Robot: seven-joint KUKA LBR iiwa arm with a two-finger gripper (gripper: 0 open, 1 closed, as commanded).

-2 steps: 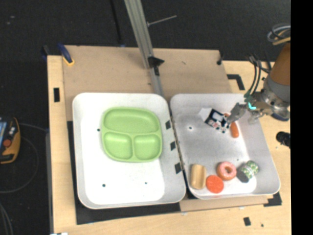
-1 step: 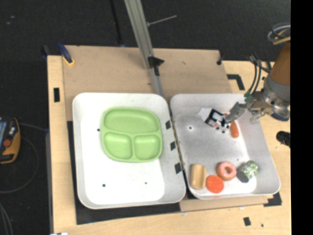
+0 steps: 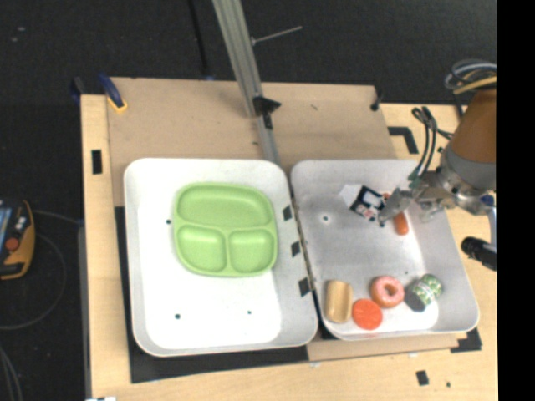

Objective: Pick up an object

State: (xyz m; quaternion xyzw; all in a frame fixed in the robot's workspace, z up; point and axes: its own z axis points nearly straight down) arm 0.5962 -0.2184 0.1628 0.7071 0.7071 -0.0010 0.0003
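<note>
Over the right bin (image 3: 334, 182), the gripper (image 3: 393, 215) hangs beside a small orange object (image 3: 402, 224); whether anything is clamped, I cannot tell. Nearby lies a black-and-white packet (image 3: 362, 201), its print unreadable

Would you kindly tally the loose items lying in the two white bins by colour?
Green: 2, the divided tray and the small green-white item
Orange: 2, the round piece and the small piece
Pink: 1, the doughnut
Tan: 1, the cylinder
Black-and-white: 1, the small item
Total: 7
</note>
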